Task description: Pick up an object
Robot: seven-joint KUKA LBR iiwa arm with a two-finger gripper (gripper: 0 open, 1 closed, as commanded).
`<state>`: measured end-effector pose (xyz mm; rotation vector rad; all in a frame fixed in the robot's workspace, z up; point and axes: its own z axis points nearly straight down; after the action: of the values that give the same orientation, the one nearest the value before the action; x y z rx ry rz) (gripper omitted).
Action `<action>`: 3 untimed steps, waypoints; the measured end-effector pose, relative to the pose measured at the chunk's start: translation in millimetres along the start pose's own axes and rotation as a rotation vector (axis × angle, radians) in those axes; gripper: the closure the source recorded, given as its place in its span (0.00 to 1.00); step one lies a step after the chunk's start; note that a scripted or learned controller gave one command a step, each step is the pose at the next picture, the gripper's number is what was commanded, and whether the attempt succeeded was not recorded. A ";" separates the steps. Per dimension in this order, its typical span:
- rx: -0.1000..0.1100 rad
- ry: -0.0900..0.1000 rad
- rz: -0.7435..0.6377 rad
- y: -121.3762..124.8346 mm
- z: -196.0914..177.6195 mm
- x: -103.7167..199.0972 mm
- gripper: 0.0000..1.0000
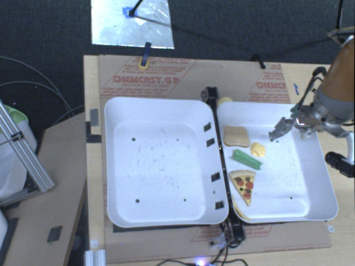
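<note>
- The claw (275, 133) hangs over the right bin (310, 173), tilted down toward that bin's left half; nothing sits between its tips.
- Whether the claw is spread or pressed together, I cannot tell: it is small and dark.
- 4 objects lie to its left and below: a bread slice (236, 136) nearest its level, a yellow piece (257, 148) just below-left, a green stick (246, 159) lower, a pizza slice (244, 185) farthest down.
- Judging from this, pickup has not begun; choosing, descending, gripping and lifting remain.
- The arm (338, 93) is cut off at the right edge.
</note>
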<state>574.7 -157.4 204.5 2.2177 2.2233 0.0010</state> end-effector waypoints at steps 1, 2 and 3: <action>0.007 0.004 -0.003 -33.8 126.2 47.8 0.00; 0.006 0.003 0.002 -90.8 120.6 74.6 0.00; -0.002 0.000 0.002 -87.2 103.8 69.8 0.00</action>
<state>487.4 -87.9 100.5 2.2195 2.2197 0.0031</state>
